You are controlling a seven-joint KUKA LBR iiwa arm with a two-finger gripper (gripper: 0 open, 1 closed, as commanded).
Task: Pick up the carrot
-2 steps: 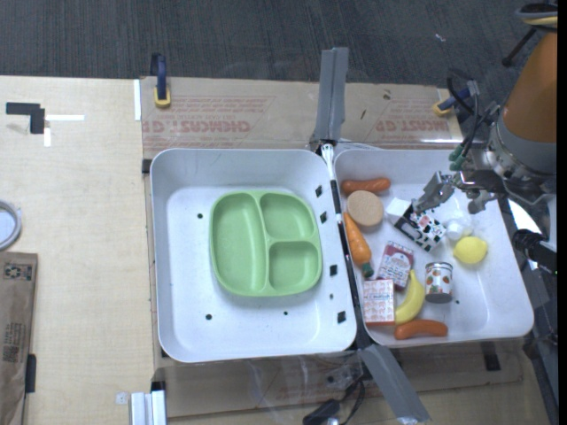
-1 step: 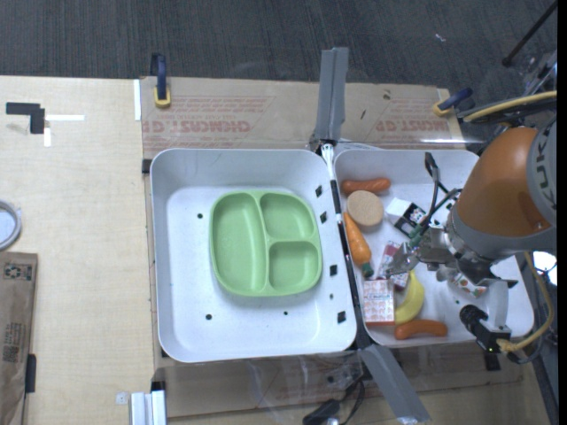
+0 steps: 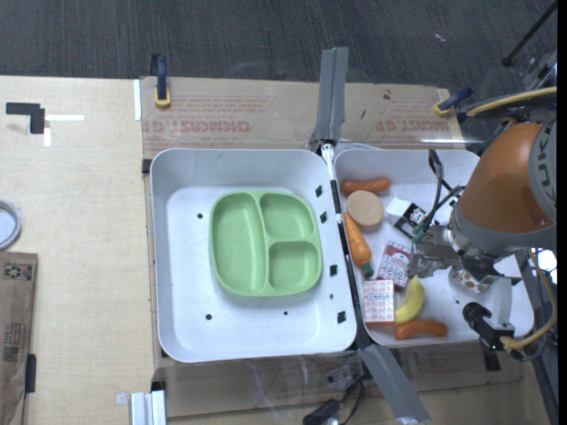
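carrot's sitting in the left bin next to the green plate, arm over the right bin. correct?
Not quite. The carrot lies in the right bin, along its left wall, beside the round bun. The camera view shows the green plate by itself in the left bin. The arm is over the right bin, as you said.

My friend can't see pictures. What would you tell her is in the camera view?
A grey robot arm with an orange band hangs its gripper over the right white bin, which holds an orange carrot, a yellow banana, two reddish sausages, a round tan bun and small packets. The left white bin holds a green divided plate.
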